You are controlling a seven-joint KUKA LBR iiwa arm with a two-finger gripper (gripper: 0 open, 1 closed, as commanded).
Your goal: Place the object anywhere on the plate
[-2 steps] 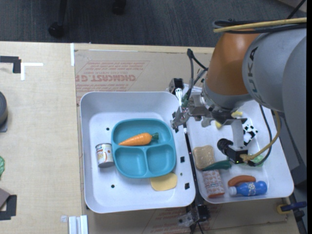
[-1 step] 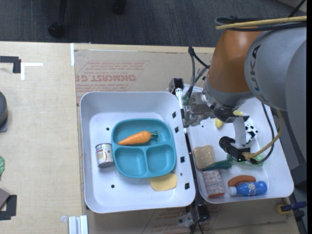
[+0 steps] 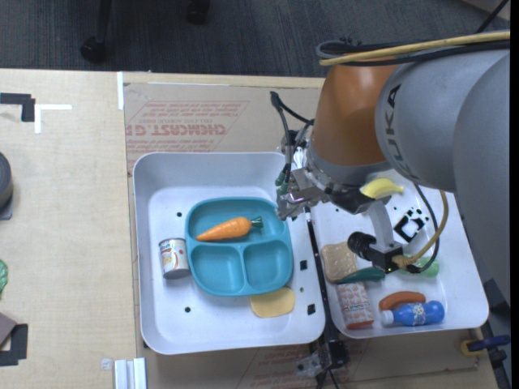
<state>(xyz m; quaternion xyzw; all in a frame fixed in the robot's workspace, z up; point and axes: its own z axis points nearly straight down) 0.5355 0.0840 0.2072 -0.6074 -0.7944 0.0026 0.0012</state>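
Your gripper [image 3: 285, 194] sits at the inner edge of the left bin [image 3: 154, 298], just beside the top right corner of the teal plate [image 3: 243, 274]. Its business end is tucked under the wrist, so you cannot tell how it is set or whether it has hold of anything.

The carrot [image 3: 225, 229] lies in the plate's upper compartment, tip toward the can [image 3: 173, 258], so placement looks done.

The can and a yellow slice [image 3: 272, 301] lie off the plate. The right bin [image 3: 478, 298] carries bread [image 3: 337, 259], a bottle [image 3: 413, 314] and other toy food.
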